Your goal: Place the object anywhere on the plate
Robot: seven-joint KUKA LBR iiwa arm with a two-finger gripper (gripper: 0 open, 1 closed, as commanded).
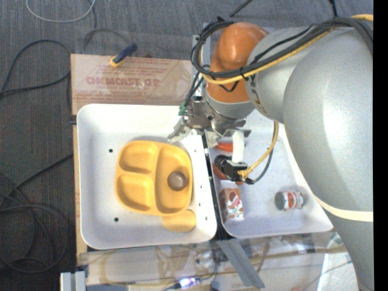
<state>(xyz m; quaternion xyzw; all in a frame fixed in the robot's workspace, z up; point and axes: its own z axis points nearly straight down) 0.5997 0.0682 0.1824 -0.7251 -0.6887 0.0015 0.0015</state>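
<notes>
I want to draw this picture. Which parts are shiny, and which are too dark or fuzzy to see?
In the camera view, the orange band and the yellow plate show soft shiny spots; the white bins look very bright; the gripper sits in the arm's shadow, small and muddled; the carpet is dark.

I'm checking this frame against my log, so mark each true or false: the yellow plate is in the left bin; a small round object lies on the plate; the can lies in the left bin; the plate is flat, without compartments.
1. The yellow plate is in the left bin: true.
2. A small round object lies on it: true.
3. The can lies in the left bin: false, the right bin.
4. The plate lacks compartments: false, it is divided.
</notes>
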